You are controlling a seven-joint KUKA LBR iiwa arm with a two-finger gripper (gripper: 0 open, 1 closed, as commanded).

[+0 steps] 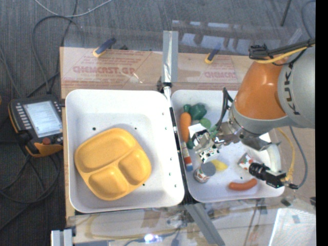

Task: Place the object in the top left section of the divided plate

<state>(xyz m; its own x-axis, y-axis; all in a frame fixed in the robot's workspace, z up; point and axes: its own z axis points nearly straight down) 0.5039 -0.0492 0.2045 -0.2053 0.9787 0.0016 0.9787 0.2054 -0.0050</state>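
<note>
the arm (271, 96) reached in from the right and hung over the right bin (256, 193), its orange band above the bin's far right part. the gripper (207, 146) sat low over the middle of that bin, toward its left edge. its fingers looked a little apart, with nothing clearly between them, though the view there was cluttered and i could not be sure.

the right bin held a jumble. a carrot (184, 126) lay along the left edge, with green pieces (196, 110) just beyond it near the far left corner. a small can (201, 175) stood near the front edge, just below the gripper, with a yellow piece (220, 164) beside it. a sausage (243, 185) lay close to the front right corner, and a red and white item (245, 162) sat just behind it. which of these was the object to be moved, i could not tell.

the left bin (82, 106) carried the plate (113, 162), yellow and divided into three sections, turned at a slant toward the bin's front left part. a pendant (37, 119) lay on the floor off that bin's left edge.
</note>
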